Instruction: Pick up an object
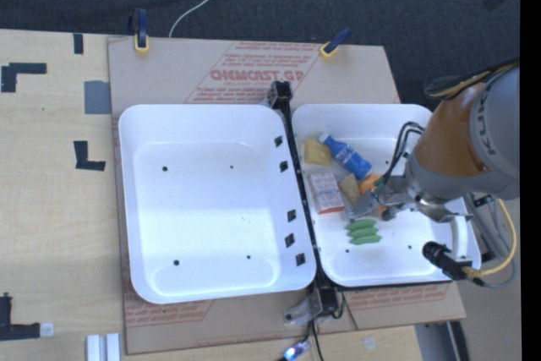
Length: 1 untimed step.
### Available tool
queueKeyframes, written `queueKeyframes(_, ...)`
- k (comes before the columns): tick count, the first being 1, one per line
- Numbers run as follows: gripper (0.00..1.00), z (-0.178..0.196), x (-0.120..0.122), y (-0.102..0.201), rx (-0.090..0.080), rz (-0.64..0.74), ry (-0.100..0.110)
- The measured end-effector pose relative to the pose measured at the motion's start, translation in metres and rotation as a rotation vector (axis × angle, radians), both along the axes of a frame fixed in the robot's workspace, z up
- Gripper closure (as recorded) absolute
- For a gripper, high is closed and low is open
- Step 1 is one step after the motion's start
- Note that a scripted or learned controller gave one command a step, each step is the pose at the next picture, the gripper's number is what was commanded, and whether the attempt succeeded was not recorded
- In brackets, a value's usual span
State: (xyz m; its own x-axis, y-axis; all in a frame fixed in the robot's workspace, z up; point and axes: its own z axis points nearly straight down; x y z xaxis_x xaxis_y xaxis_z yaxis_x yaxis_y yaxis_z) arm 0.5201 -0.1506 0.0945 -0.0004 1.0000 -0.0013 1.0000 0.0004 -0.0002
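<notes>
The right bin holds several small objects. A blue bottle with an orange end lies near its middle top. Beside it are a yellow piece, a tan block, a red-and-white packet and a green ridged object. My gripper reaches in from the right, low over the bin floor, just right of the tan block and above the green object. Nothing shows between its fingers.
The left bin lies alongside, separated by a black divider with clips. Both bins rest on a cardboard sheet held by clamps. A black cable runs along the arm at the bin's right rim.
</notes>
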Motion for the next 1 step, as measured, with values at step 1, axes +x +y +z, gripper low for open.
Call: queueKeyframes(1, 1.00, 0.0942, -0.0294, 0.0909, 0.004, 0.008, -0.002)
